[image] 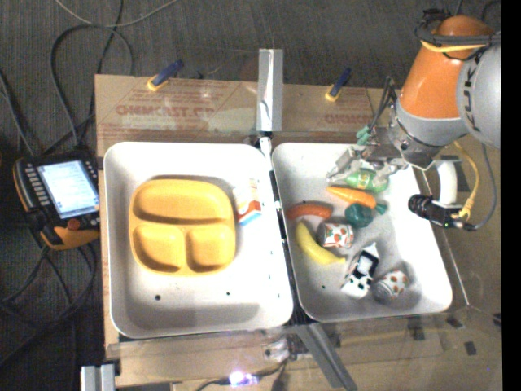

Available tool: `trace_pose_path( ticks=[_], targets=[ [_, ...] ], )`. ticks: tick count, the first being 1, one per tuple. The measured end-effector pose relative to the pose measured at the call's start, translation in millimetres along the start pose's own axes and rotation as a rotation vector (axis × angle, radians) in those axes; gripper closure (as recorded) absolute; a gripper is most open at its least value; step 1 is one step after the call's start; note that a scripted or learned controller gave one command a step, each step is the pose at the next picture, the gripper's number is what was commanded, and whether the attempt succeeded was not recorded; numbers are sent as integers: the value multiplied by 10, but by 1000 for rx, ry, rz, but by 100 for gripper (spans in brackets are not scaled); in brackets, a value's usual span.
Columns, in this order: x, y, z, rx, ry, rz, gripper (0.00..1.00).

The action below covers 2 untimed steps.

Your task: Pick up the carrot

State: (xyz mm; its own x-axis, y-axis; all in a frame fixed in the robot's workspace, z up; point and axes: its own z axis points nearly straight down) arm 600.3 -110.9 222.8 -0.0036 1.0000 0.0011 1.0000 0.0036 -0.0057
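The carrot (350,195) is orange and lies flat in the far part of the right bin (423,251), with a green leafy end (370,181) towards the right. My gripper (362,168) hangs just over that far end of the carrot, reaching in from the right under the orange-banded wrist. Its metal fingers (342,169) stand spread apart, open, with nothing held between them. The fingers partly cover the green end.
Close around the carrot lie a teal piece (359,213), a red sausage (309,211), a banana (314,248), a small can (336,235), a black-and-white toy (359,270) and a spotted grey one (391,284). The left bin (122,218) holds a yellow divided tray (184,226) and a small carton (249,203).
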Motion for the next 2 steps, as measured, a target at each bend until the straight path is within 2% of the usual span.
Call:
trace_pose_path(
  ticks=[1, 2],
  targets=[
    [-167, 381, 1059, -20, -6, 48, 0],
    [-154, 373, 1015, -12, -3, 47, 100]
  ],
)
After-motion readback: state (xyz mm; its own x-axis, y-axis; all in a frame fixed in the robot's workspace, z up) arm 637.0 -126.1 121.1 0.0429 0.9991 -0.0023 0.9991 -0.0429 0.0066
